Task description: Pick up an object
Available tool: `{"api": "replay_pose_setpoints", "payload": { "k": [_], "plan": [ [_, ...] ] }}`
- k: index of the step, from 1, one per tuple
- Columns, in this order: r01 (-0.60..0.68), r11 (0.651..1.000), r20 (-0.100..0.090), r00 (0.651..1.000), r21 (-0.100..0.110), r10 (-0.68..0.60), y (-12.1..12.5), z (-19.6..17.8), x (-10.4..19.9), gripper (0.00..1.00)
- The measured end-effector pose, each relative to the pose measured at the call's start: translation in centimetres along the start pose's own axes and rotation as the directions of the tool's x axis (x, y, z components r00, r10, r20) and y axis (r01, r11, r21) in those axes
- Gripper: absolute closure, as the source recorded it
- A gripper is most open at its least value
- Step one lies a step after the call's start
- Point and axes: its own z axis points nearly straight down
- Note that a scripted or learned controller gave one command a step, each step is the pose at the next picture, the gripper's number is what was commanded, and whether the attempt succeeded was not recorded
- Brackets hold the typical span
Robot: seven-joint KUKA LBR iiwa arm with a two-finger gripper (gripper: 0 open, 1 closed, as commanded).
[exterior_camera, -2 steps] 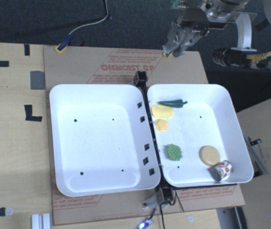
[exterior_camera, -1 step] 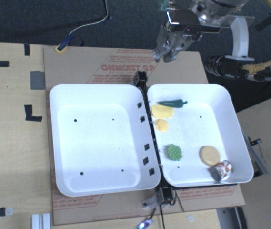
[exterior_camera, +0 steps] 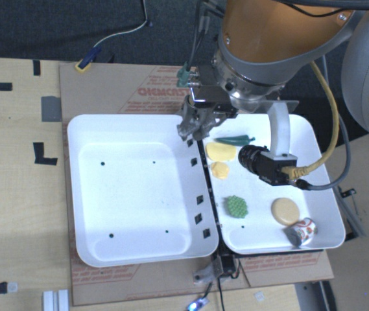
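You see the gripper [exterior_camera: 195,127] above the bins' shared wall, beside a yellow piece [exterior_camera: 219,151]; its grip state cannot be told.

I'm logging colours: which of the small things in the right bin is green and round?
The bumpy green ball, mid-bin. The teal piece is long and thin; the tan disc is round but tan.

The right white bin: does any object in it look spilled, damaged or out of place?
Nothing stands out. In the right white bin, the small items lie apart: a green ridged piece, a round tan disc, two yellow pieces and a crumpled red-and-white object in the near corner. The tool hangs over the divide between bins.
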Motion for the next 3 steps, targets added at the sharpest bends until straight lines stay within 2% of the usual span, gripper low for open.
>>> {"api": "replay_pose_setpoints", "payload": {
  "k": [1,2,3],
  "plan": [
    [-0.002,1.000,-0.005,1.000,-0.016,0.002,-0.1,-7.2,3.0,1.00],
    [-0.005,1.000,-0.001,1.000,-0.009,0.005,-0.1,-6.8,2.9,0.00],
    [0.000,1.000,0.005,1.000,0.005,0.000,-0.1,6.6,8.5,0.00]
  ]
}}
